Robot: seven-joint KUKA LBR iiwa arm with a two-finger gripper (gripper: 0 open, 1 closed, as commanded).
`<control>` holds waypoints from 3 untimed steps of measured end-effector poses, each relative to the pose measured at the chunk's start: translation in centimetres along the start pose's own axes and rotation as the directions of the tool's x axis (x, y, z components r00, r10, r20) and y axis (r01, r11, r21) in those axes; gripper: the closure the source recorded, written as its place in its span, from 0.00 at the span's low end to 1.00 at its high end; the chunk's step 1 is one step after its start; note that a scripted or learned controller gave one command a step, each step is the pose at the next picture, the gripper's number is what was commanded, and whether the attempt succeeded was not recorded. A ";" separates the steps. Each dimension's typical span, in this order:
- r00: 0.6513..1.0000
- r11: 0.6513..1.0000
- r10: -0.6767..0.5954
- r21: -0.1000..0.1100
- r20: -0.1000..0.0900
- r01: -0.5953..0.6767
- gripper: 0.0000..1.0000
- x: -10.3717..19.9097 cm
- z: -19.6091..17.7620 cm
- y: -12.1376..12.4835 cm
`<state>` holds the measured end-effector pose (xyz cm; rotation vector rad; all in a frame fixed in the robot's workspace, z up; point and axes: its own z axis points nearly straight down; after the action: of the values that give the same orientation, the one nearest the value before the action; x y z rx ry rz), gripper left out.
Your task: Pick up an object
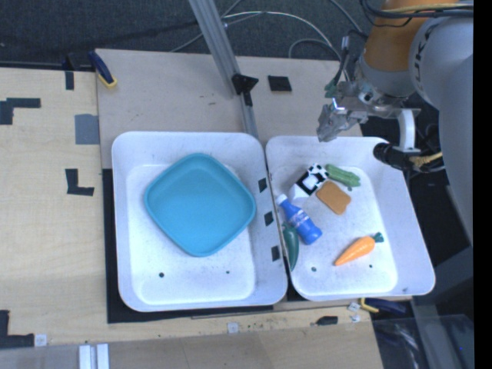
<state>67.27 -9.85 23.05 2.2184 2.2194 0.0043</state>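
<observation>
The right bin (400, 244) holds several small objects: a black-and-white checkered block (310, 180), a green pod-shaped vegetable (343, 175), an orange-brown bread piece (333, 197), a blue bottle (299, 220), a dark green pepper (291, 246) by the left wall, and an orange carrot (357, 250). My gripper (330, 127) hangs above the bin's far rim, up and behind the checkered block, touching none of the objects. Nothing shows between its fingers.
The left bin (131, 275) holds a turquoise square plate (200, 203). A slanted metal pole (223, 48) rises behind the bins, with cables beyond it. The arm's grey body and orange band (411, 6) fill the upper right corner.
</observation>
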 end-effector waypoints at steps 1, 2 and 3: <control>1.000 1.000 0.000 0.004 -0.001 0.000 1.00 0.0 -1.4 0.0; 1.000 1.000 -0.003 0.006 -0.001 0.003 1.00 4.6 -0.1 -2.3; 1.000 1.000 -0.003 0.005 -0.002 0.003 1.00 9.2 -0.9 -5.6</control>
<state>61.69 -0.69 23.93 2.2179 2.2263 0.0006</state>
